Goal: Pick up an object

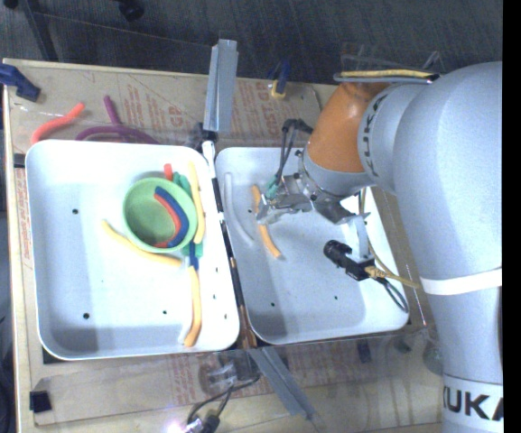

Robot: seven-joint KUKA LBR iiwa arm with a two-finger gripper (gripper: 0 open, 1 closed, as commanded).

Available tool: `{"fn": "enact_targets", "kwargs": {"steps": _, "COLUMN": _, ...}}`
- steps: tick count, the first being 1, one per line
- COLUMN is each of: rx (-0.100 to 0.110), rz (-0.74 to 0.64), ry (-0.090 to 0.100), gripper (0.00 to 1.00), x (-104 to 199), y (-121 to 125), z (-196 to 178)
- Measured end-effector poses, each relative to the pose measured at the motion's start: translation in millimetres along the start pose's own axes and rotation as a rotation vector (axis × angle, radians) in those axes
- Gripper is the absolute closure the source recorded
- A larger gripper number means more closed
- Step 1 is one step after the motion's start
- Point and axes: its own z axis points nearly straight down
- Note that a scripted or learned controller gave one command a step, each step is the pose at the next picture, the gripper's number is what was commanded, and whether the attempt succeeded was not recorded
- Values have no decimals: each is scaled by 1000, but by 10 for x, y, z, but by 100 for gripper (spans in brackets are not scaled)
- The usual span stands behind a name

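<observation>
White right bin (pixel 332 314) under grey arm (pixel 450 197) lettered "KUKA", jaws' (pixel 274 207) state unclear, beside orange strip (pixel 269 237).

A robotics lab. A grey KUKA arm (pixel 441 197) reaches over two white bins (pixel 61 323) on a plywood bench (pixel 134 93). Clamps (pixel 14 79) grip the bench's far edge.

Two shallow white bins sit side by side on the desk (pixel 134 93). The left bin (pixel 70 287) holds a green bowl (pixel 152 210) with red and blue curved pieces lying in it, and yellow strips (pixel 194 309) trail past the bowl toward the bin's near edge. The grey arm (pixel 441 179) with its orange band (pixel 341 138) reaches over the right bin (pixel 314 305), its gripper (pixel 274 201) low near an orange stick (pixel 269 240) on the bin floor. A small black part (pixel 339 253) hangs just beside the wrist.
</observation>
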Motion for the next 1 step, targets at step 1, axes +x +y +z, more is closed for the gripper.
{"fn": "enact_targets", "kwargs": {"steps": 1, "rx": 0, "rz": -1, "ry": -1, "gripper": 0, "x": 0, "y": 0, "z": 0}}
